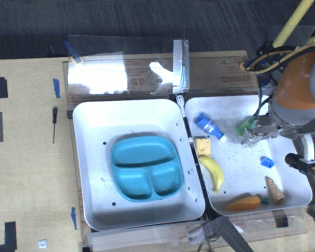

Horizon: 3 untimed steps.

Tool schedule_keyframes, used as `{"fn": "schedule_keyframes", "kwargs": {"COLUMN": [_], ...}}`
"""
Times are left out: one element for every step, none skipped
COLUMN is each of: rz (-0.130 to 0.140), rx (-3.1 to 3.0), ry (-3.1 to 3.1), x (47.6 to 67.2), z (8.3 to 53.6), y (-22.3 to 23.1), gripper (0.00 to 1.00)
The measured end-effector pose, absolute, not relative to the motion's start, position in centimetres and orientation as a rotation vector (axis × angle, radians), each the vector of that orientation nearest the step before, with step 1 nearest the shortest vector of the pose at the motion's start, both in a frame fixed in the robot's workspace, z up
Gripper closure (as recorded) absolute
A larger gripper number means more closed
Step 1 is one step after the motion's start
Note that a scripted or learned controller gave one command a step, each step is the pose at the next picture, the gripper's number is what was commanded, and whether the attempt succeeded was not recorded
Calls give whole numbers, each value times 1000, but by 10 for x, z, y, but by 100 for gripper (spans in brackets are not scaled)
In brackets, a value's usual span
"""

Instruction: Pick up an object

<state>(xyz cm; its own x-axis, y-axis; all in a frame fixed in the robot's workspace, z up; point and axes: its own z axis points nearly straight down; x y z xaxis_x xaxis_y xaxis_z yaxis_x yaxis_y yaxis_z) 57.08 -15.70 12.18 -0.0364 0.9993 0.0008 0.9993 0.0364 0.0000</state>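
Observation:
The right bin (225, 107) holds a blue bottle (208, 126), a small yellow block (203, 146), a banana (212, 171), an orange carrot (243, 203), a brown cone-shaped piece (275, 189), a small blue piece (266, 162) and a green object (246, 126). My gripper (252, 134) hangs over the bin's upper right part, right beside the green object, which its body partly covers. Nothing can be seen held.
The left bin (90, 153) carries a blue divided tray (146, 166). A clear plastic sheet (122, 71) and a metal bracket (180, 65) lie behind the bins. The grey arm with its orange band (299, 87) and cables crowd the right side.

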Motion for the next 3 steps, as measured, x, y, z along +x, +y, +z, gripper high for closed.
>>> {"fn": "schedule_keyframes", "kwargs": {"rz": [0,-7,-2], "rx": [-2180,-2179,-2169], "ry": [-2260,-2271,-2275], "x": [570,626,497], "z": [121,88,88], "y": [-157,-95,-100], "gripper": [0,0,0]}}
